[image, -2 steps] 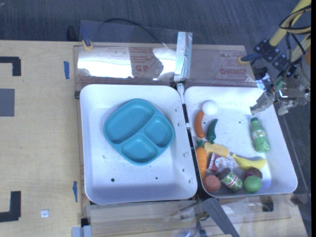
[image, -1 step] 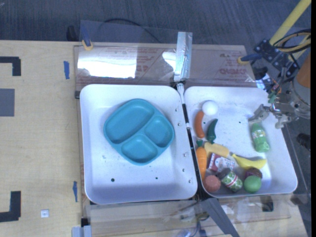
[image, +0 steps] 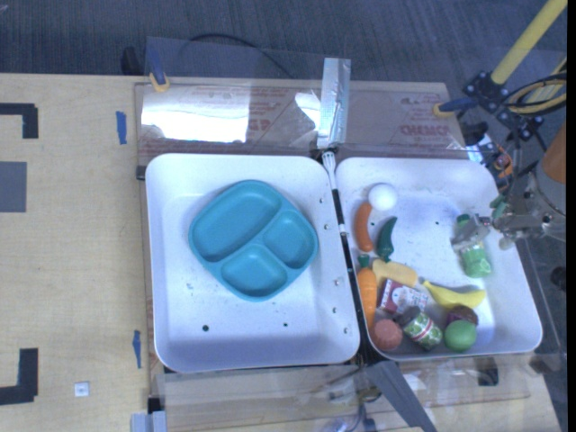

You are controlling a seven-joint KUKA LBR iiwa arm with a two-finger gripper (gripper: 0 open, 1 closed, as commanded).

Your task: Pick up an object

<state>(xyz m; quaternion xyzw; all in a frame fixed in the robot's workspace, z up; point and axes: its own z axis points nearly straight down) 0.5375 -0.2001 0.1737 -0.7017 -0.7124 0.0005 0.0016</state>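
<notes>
My gripper [image: 470, 230] reaches in from the right and hangs low over the right side of the right bin [image: 432, 180]. A light green object [image: 476, 261] lies directly under it, touching or nearly touching it, and I cannot make out whether it is gripped. Toy food fills the rest of that bin. A white egg [image: 382, 196], an orange carrot [image: 363, 226] and a dark green pepper [image: 386, 238] lie at the left. A banana [image: 454, 293], a small can [image: 421, 328] and a green lime [image: 460, 334] lie at the front.
The left bin [image: 171, 268] holds a blue divided plate [image: 255, 238]. A second carrot [image: 367, 291], a red packet [image: 396, 297] and a reddish ball [image: 388, 333] crowd the right bin's front left. Cables and a clamp [image: 490, 88] sit behind the arm.
</notes>
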